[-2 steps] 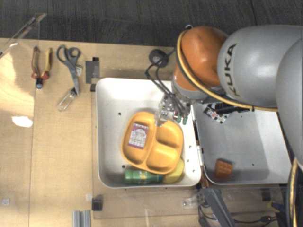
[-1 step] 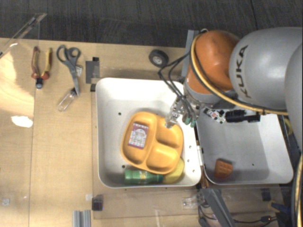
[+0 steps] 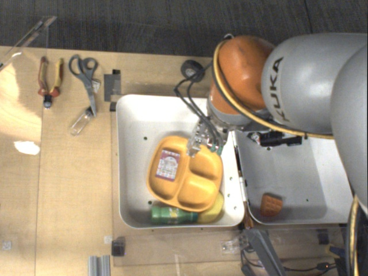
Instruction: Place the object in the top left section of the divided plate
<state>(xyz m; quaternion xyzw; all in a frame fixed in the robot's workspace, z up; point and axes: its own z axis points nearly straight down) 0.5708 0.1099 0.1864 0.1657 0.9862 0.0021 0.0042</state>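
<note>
Jaws cannot be made out on the gripper [image 3: 198,142], which hovers at the top edge of the yellow divided plate [image 3: 201,183]. Left of it, a small packet [image 3: 168,164] lies in the plate's left section, inside the left bin [image 3: 129,154].

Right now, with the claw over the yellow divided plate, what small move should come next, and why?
Probably lift the claw slightly and check the plate. It sits low at the upper edge of the yellow divided plate, and a small labelled packet lies in the plate's left section. I cannot tell whether anything is between its fingers.
</note>
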